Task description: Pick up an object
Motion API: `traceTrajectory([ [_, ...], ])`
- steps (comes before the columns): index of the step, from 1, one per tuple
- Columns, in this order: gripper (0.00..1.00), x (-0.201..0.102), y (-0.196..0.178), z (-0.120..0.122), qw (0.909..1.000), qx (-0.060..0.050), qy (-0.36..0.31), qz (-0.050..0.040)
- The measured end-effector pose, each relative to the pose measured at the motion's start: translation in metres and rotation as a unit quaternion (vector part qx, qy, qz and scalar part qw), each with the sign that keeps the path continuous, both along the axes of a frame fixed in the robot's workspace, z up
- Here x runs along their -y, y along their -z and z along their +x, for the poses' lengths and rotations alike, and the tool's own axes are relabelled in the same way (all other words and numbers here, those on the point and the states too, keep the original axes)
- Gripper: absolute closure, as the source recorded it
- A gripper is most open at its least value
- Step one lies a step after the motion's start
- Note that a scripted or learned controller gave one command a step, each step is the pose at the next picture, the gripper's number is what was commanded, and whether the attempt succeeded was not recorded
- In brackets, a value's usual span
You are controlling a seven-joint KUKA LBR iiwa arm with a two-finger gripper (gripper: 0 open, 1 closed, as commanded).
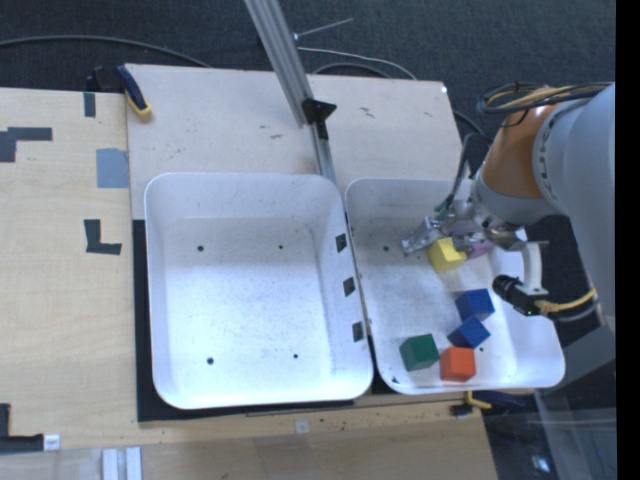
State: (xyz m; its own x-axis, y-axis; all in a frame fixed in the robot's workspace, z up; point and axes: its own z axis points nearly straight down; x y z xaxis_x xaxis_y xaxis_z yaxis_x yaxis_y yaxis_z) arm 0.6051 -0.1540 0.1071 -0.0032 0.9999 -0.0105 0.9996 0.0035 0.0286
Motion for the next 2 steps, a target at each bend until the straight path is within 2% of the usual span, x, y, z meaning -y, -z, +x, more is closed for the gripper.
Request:
traceTrajectory([
  [1,0.0,-0.002,0.0,-0.005,1.0,0.005,0.0,-0.003],
  [2,0.0,0.004,0.0,0.007,1.0,0.0,0.0,0.0003],
])
